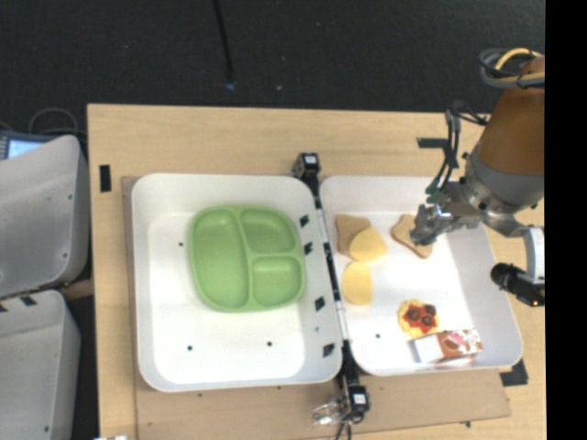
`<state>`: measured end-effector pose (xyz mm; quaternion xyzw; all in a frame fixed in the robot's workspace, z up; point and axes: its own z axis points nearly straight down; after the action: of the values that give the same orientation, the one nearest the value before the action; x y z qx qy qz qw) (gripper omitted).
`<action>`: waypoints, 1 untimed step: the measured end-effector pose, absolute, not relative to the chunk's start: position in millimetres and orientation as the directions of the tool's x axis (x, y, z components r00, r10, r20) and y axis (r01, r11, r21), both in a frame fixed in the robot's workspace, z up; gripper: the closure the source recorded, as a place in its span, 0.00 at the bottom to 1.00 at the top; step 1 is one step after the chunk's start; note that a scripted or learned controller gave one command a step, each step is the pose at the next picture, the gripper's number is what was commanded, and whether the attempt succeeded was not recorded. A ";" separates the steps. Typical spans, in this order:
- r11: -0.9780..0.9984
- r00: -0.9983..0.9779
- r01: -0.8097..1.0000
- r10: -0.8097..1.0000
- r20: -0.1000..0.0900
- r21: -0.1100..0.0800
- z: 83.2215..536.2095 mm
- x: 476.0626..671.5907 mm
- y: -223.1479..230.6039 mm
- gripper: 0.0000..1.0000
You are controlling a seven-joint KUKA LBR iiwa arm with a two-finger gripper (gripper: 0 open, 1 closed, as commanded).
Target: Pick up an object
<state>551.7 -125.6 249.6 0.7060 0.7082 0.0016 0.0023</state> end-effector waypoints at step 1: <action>0.004 -0.004 1.000 1.000 -0.001 0.006 288.6 553.1 -126.4 1.00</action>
<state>553.1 -126.4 288.6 0.7057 0.7085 0.0018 0.0025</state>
